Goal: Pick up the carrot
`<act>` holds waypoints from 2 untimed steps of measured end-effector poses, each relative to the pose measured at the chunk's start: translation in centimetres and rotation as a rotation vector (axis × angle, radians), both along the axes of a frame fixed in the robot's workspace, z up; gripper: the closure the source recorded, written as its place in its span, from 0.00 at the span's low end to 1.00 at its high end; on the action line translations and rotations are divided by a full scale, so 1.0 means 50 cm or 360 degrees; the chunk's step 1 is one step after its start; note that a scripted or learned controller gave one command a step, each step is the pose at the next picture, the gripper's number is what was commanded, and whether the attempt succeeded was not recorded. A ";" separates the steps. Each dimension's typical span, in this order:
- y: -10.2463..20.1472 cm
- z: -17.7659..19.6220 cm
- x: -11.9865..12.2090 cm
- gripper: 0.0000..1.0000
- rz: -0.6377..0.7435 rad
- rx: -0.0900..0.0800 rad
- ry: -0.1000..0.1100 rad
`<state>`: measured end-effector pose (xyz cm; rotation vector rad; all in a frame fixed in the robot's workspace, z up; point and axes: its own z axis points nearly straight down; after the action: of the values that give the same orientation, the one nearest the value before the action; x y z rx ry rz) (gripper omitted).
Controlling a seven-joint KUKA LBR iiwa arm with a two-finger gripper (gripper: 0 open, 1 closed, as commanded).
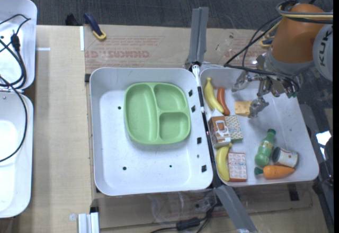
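Here the bench carries two shallow white bins side by side; the left bin is the larger showing, and a green divided plate lies flat in its upper middle; the right bin holds a scatter of small things. The grey arm, with its orange band, comes in from the right and hangs over the upper part of the right bin; its gripper points down near a small yellow block, and whether it stands apart or together I cannot tell; nothing is seen in it. Along the bin's left wall lie a banana and, just beside it, a red sausage; below them sit a printed carton, a second banana and a small pink box. Toward the lower right stand a green bottle and a small can; the carrot lies on its side in the bin's lower right corner, just under the can and bottle, well apart from the gripper.
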<state>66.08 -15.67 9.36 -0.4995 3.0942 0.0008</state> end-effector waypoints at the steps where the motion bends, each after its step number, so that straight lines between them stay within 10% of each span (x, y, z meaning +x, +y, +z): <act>1: -0.001 0.000 0.000 0.00 -0.0001 0.0000 0.0000; 2: -0.001 0.000 0.000 0.00 -0.0001 0.0000 0.0000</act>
<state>66.07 -15.71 9.36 -0.4984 3.0943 0.0004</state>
